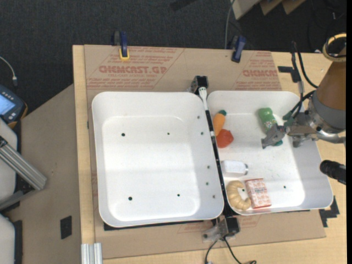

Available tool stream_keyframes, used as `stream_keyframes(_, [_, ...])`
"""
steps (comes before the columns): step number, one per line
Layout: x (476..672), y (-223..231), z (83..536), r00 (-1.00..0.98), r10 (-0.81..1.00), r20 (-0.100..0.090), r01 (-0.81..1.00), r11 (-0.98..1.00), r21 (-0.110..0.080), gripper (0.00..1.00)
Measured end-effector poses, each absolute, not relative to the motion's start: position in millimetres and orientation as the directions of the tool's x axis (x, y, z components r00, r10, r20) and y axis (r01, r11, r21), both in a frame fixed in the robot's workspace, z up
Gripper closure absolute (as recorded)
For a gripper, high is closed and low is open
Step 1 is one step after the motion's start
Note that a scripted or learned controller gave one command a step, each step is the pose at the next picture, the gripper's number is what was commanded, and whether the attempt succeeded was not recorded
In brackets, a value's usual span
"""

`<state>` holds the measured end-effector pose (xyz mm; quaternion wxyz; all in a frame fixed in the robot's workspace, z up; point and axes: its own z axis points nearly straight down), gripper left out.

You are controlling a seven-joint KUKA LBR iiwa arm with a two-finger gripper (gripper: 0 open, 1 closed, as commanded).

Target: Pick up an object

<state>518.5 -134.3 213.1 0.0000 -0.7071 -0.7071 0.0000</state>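
Camera view, looking down at a slant on the desk [82, 147], brown board with two white bins side by side. Nearest items sit in the right bin [308, 194]: a tan ring-shaped object [237, 196] at the near-left corner, with a small red-and-white box [258, 193] touching its right side. Just beyond them lies a small white block [234, 168], close to the bin's left wall. Farther on, a red piece [224, 139] and an orange piece [219, 121] rest together against that same left wall. Left bin [148, 158] shows only its white floor with dark dots. Arm enters from the right; gripper [273, 138] hangs low over the far-middle of the right bin, right of the red piece and apart from it. A green object [267, 116] lies just beyond the fingertips, touching or nearly so; contact uncertain. Jaws: cannot tell whether open or closed, and nothing visibly sits between them. Two blue clamps [237, 47] hold the far edge of the board.
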Motion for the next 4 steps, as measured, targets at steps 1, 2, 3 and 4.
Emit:
stream_keyframes(1, [570.8,-198.8,422.5,0.000,1.000,-0.011,1.000,0.000,0.023,0.00])
stream_keyframes(2, [569.3,-195.8,422.8,-0.002,1.000,-0.005,1.000,0.002,0.007,1.00])
stream_keyframes(3, [570.0,-195.8,433.5,-0.003,1.000,-0.008,1.000,0.003,0.011,1.00])
stream_keyframes(4, [570.7,-196.0,444.3,-0.004,1.000,-0.011,1.000,0.004,0.015,1.00])
